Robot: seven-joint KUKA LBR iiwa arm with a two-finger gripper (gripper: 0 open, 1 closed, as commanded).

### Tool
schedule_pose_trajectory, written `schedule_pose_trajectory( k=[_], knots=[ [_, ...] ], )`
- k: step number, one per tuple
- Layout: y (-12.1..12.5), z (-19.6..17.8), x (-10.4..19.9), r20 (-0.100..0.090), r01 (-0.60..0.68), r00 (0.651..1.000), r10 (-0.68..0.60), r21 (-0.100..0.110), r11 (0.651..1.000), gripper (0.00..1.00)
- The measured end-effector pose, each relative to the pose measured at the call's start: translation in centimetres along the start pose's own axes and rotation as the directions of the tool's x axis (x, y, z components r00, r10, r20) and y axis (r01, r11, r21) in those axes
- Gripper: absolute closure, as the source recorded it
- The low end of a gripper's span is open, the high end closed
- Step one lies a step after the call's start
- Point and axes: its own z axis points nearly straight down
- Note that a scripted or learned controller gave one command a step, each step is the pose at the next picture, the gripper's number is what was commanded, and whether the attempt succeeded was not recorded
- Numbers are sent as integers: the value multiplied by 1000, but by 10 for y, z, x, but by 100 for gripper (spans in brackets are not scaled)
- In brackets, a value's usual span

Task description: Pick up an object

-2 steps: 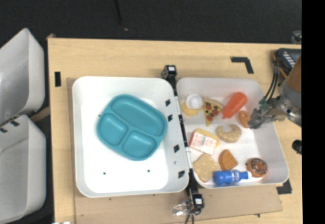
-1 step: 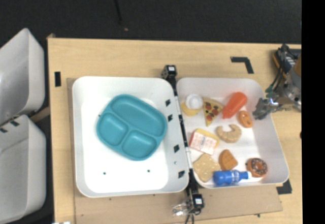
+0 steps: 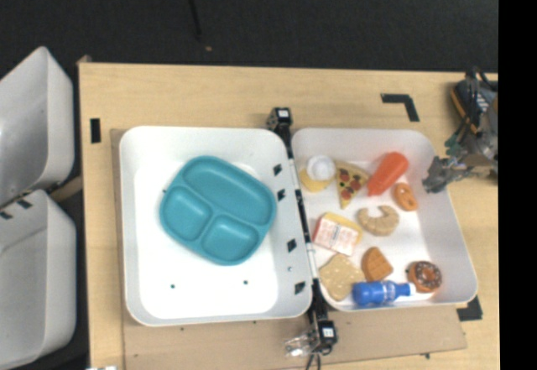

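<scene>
**Colleague:** Which step do you have now?

**Me:** I think it is the very start, the approach. The gripper (image 3: 438, 175) is at the right wall of the right bin (image 3: 445, 217), near the top corner. I see nothing between its parts, and I cannot tell if it is wide or narrow; it is too small and dark from here.

**Colleague:** And the things to pick?

**Me:** All lie in the right bin. Nearest to the gripper are the carrot (image 3: 388, 172) and, just below it, the small orange ring (image 3: 405, 196). The pizza slice (image 3: 351, 182) lies beside the carrot. The blue bottle (image 3: 379, 294) and the donut (image 3: 424, 276) are at the near edge. In the left bin is a blue plate (image 3: 218, 209).

**Colleague:** What does the next move need?

**Me:** In my judgement, I bring the gripper over the carrot, line it across the narrow side, then go down.
</scene>
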Motion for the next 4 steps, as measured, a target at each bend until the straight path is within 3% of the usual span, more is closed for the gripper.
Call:
schedule_pose_trajectory(
  k=[3, 4],
  knots=[
    [37, -6, 153, -1, 1, 1000, -1, 1, 1000, 100],
    [59, 9, 203, -1, 1, 1000, -1, 2, 1000, 100]
  ],
)
